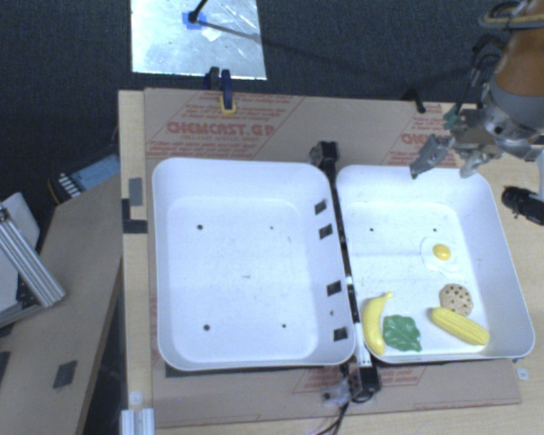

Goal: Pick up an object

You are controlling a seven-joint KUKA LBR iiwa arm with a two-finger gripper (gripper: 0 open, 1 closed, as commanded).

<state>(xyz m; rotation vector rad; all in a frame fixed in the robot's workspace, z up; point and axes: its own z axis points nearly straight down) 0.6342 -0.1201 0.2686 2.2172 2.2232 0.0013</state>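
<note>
Hand (448,160) is held open and empty above the right white plastic bin's (501,234) far rim; the fried egg toy (440,253) is positioned below it.

Robotics lab bench. Evidence: grey and orange robot arm (526,62) at upper right; two white bins (245,261) clipped side by side on printed cardboard sheeting (254,120); aluminium framing rail (18,252) at left edge; dark carpet floor (54,62); reflective metal plate (198,25) at top.
</note>
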